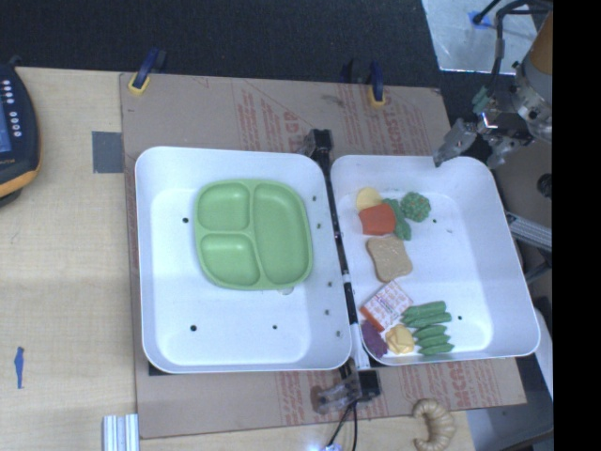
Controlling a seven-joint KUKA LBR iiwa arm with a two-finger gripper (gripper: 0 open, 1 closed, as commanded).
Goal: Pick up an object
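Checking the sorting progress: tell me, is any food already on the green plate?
No, the green plate lies bare in the left bin, while the food items sit in the right bin.

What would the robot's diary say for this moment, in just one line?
step: before pick | gripper: above far corner of right bin, holding nothing | toy food: lying in right bin | green plate: in left bin

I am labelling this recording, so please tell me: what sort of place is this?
Probably a robotics lab test bench, not a kitchen. Two white bins sit on clamped cardboard, one holding a green divided plate, the other toy food, with a control pendant nearby.
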